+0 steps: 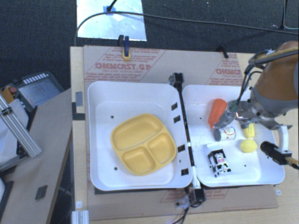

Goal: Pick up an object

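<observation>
The grey arm w/ orange band (280, 78) was seen reaching in from the right, over the right-hand shallow white plastic bin (201, 171). Its two-finger gripper (227, 117) was seen low in that bin, approx. at the bin's middle, just beside the lower right end of an orange carrot-shaped toy (216, 111). Whether the claw was spread or pressed together could not be told; nothing could be made out betw. it, so no hold was recorded.

Task objs. rel. to the claw:
- Carrot toy: lying tilted, touching or nearly touching the claw on its left side; which could not be told.
- Small white cup w/ grey end (224, 133): lying on its side directly below the claw, near it.
- Yellow lemon-shaped toy (249, 146): to the lower right, apart from the claw.
- Small yellow piece (249, 130): just above the lemon, partly hidden by the arm's hardware.
- Black-and-white cow-print box (219, 162): near the bin's front, well apart from the claw.

Count in right bin: 1 carrot, 1 cup, 1 lemon, 1 small yellow piece, 1 cow-print box; 5 objs. total.

In the left-hand shallow white plastic bin (100, 106), 1 yellow three-compartment plastic tray (142, 143) was seen lying flat, turned at an angle, near the bin's centre. 2 bins were counted, side by side, touching along a black-clipped divider (184, 129).
</observation>
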Action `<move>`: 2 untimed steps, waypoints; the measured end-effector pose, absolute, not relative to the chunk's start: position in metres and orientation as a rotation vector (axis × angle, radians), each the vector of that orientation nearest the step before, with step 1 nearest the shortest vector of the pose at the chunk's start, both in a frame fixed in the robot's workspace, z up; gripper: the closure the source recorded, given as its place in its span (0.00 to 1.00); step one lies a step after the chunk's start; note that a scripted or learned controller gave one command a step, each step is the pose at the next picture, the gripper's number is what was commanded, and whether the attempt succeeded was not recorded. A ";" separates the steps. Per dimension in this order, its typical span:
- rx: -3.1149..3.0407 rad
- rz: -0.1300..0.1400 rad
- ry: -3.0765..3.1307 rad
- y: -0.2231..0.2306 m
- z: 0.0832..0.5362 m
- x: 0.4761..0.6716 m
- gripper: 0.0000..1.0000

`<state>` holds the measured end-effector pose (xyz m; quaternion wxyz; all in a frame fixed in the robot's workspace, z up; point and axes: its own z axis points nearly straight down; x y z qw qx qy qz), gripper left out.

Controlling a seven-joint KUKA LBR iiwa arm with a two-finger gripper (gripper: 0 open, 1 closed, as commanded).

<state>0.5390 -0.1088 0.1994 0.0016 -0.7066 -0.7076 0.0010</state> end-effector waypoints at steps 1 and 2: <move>-2.218 0.004 -2.219 -0.118 0.147 0.535 0.00; -2.217 0.004 -2.219 -0.121 0.085 0.531 0.00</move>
